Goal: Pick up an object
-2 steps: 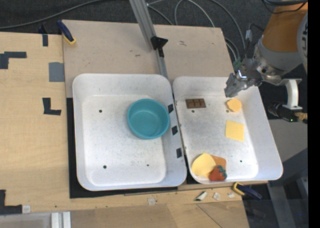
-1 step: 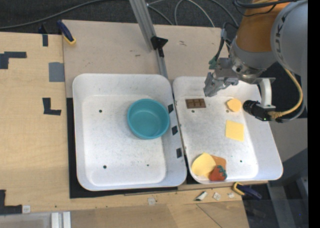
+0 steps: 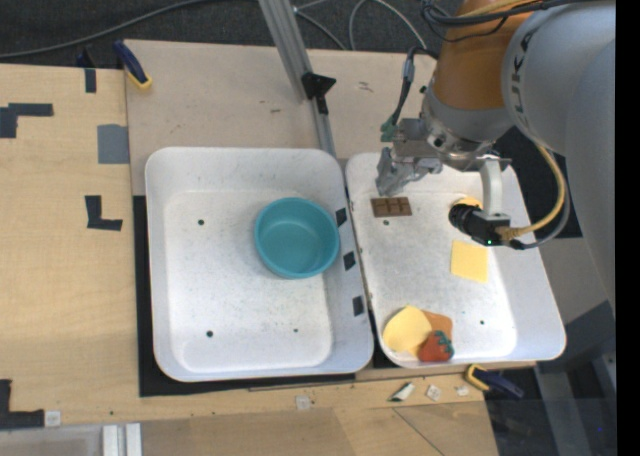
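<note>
Near edge of right bin (image 3: 520,344): yellow piece (image 3: 403,327) touching red-and-orange piece (image 3: 436,342). Risk if targeted: dragging both or lifting neither.

Further in: flat yellow square (image 3: 470,261), probably hard to pinch off the floor. In left bin (image 3: 180,324): blue bowl (image 3: 295,236).

Farther: flat brown block (image 3: 392,207), just below gripper (image 3: 392,180). Likely target. Risk: sliding away on closure. Gripper released or clenched: cannot tell.

Farthest: lettering on arm (image 3: 560,54), cut off, not readable.

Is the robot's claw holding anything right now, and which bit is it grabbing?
Nothing is held. The gripper hovers just above the small brown block, which lies flat on the right bin.
</note>
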You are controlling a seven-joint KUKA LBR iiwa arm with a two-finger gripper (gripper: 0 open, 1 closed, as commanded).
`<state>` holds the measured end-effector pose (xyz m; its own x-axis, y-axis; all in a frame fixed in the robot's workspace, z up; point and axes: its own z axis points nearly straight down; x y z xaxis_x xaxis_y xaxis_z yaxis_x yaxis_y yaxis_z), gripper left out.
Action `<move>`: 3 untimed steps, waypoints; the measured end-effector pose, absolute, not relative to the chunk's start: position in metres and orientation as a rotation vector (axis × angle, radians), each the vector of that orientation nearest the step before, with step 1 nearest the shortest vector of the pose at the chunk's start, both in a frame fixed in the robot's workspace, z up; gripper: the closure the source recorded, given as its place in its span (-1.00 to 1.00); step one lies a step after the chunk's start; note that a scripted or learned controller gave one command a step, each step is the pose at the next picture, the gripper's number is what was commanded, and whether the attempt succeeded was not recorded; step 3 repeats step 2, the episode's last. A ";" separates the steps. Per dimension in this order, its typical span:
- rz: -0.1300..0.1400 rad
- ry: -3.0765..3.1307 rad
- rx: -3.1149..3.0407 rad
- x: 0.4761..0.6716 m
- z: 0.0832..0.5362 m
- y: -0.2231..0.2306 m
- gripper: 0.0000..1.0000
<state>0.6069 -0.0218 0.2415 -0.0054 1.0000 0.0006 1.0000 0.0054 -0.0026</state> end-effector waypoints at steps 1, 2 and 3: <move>0.001 -2.226 -2.213 0.604 0.237 0.023 1.00; 0.000 -2.228 -2.212 0.616 0.236 0.077 1.00; 0.000 -2.228 -2.212 0.616 0.236 0.077 1.00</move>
